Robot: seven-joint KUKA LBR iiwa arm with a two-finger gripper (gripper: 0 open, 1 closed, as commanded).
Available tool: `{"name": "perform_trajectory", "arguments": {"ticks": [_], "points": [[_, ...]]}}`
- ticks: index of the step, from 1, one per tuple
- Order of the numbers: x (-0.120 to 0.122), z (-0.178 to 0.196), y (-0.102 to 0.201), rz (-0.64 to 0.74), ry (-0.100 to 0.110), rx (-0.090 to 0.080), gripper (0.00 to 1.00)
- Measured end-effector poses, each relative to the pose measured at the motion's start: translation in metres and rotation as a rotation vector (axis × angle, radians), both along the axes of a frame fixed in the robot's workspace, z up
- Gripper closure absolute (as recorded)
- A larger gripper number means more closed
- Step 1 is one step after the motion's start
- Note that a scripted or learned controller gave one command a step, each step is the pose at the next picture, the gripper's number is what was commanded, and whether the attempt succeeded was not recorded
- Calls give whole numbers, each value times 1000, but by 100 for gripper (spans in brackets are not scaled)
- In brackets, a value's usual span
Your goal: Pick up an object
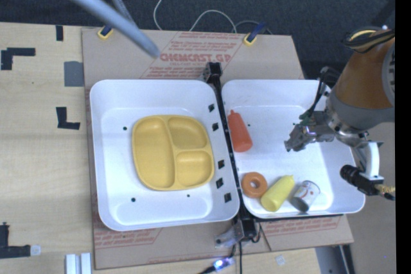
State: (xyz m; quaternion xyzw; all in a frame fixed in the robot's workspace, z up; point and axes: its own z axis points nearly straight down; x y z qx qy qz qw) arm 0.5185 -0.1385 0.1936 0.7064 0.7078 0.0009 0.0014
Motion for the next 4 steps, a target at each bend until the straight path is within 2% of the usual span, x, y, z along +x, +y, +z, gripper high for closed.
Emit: {"name": "perform_trajectory", "arguments": {"ticks": [1, 2, 4], "points": [[-4, 43, -2, -1, 1, 0, 100], [1, 41, 40, 3, 5, 1, 100], [20, 21, 151, 4, 6, 1, 100]]}}
